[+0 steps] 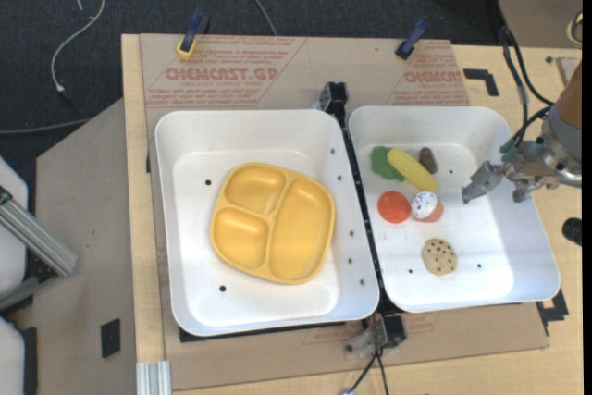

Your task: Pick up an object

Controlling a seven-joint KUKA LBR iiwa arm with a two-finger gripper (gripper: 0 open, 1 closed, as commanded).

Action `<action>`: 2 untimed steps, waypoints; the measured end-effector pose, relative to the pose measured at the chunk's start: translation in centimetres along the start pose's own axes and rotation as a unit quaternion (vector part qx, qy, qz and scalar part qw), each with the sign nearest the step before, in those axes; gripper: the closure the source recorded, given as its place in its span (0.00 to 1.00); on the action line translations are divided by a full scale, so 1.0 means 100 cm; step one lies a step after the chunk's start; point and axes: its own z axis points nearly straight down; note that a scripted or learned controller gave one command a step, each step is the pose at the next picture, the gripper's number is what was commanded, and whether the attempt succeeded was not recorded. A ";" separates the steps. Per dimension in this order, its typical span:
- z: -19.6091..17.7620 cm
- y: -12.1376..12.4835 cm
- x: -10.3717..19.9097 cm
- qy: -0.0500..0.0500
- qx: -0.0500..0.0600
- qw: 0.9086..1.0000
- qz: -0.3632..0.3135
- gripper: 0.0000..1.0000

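Observation:
The right bin (518, 277) holds several small toy foods: a green piece (385, 160), a yellow corn-like piece (413, 168), a small brown piece (427, 157), a red ball (395, 207), a white speckled ball (425, 204) and a cookie (439, 256). My gripper (499, 188) hangs over the right half of this bin, to the right of the foods and apart from them. Its fingers are spread open, one finger (476, 184) pointing toward the white ball, and nothing sits between them.
The left bin (185, 153) holds a yellow divided plate (274, 222). Clamps (192, 32) pin the cardboard sheet at the back. Cables run along the right side near the arm. Bare bin floor lies under and in front of the gripper.

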 end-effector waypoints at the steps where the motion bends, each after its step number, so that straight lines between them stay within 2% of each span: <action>1: -0.008 0.003 0.001 -0.002 -0.007 1.000 -0.002 0.00; 2: 0.051 -0.001 0.008 -0.001 -0.005 1.000 -0.002 0.00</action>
